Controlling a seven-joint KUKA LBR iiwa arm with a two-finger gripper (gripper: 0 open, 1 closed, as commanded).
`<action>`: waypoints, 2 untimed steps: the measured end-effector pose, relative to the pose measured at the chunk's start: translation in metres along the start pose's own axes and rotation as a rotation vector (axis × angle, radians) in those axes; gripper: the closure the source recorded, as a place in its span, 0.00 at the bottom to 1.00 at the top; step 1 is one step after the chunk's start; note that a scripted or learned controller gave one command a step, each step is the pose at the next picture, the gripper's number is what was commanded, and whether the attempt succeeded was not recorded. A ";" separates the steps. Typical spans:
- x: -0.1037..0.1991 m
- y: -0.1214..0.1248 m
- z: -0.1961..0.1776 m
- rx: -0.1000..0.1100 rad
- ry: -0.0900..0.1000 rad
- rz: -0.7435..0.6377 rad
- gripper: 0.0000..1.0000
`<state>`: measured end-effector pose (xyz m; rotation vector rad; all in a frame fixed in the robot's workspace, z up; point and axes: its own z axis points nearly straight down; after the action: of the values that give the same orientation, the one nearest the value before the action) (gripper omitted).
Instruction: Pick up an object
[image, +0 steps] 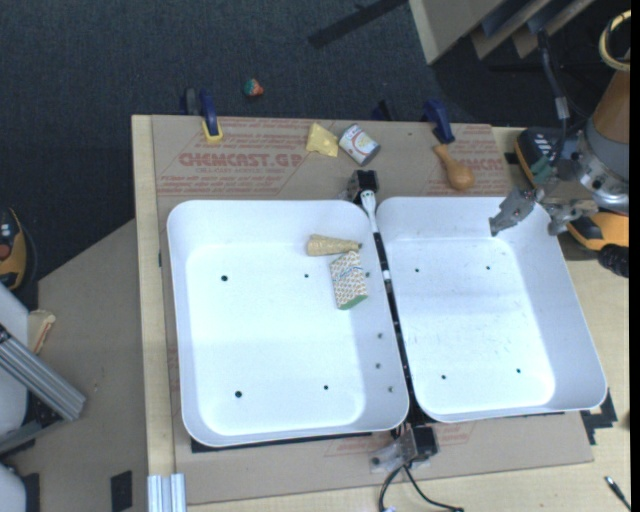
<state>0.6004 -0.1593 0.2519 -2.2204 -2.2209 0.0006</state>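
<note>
Candidate objects, left bin (200, 330): two. One tan cone-shaped piece (332, 245), lying on its side near the bin's far right corner. One patterned green-and-white packet (348, 279), touching or just beside the cone on its near side. Both sit close to the divider between the bins, so a grasp there likely has little room on that side.

Right bin (560, 340): one, holding nothing I can make out beyond small dark dots on its floor.

Gripper (524, 208): one, hanging over the far right corner of the right bin, well apart from both candidate objects. Nothing lies between its fingers; whether they stand wide or narrow I cannot tell at this size. Judged from this, the pick is not yet begun, and the arm would need to cross to the left bin.

Outside the bins, on the brown board (240, 158) at the far side: one yellow wedge (322, 140), one small boxy item (359, 144), one wooden-handled piece (454, 167). Two blue clamps (209, 113) pin the board's far edge, presumably to keep it from shifting.
</note>
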 end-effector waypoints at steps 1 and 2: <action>0.000 0.001 -0.011 -0.004 -0.001 -0.001 1.00; -0.060 0.005 -0.081 -0.011 -0.007 0.004 1.00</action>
<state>0.6051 -0.2194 0.3328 -2.2342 -2.2255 -0.0035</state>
